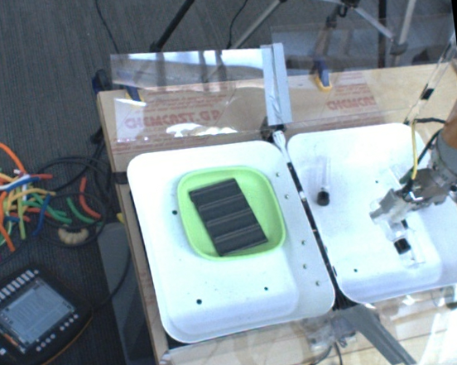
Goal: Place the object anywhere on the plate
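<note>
A dark grey ridged block (228,217) lies flat on the green plate (266,187), which sits in the left white bin (228,303). The block covers the plate's middle and is turned slightly off the plate's edges. My gripper (400,232) hangs over the right white bin (365,268), toward its right side and well away from the plate. Nothing shows in the gripper. The arm's grey wrist (452,169) comes in from the right edge.
A small clear item with a black tip (321,187) lies in the right bin near the divider. Behind the bins stands a clear plastic sheet (198,81). Coloured cables (14,201) and a teach pendant (29,316) lie on the floor at left.
</note>
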Available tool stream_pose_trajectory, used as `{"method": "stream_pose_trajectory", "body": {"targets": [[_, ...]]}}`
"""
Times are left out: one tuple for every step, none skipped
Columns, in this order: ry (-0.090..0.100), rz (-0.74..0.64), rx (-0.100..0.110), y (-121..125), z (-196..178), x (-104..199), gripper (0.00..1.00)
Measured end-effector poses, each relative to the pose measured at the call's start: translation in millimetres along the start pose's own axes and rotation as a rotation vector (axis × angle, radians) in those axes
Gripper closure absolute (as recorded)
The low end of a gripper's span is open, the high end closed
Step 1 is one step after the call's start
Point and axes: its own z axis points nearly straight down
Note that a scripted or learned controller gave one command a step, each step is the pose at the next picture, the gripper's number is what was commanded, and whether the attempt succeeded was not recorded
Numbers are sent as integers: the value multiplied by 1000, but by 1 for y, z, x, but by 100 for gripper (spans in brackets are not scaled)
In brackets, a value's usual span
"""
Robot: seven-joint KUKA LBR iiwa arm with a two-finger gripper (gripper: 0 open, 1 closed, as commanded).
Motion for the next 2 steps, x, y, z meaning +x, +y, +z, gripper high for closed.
{"method": "stream_pose_trajectory", "body": {"targets": [[0,0,0,0,0,0,0],[-3,104,0,-8,-90,-14,0]]}}
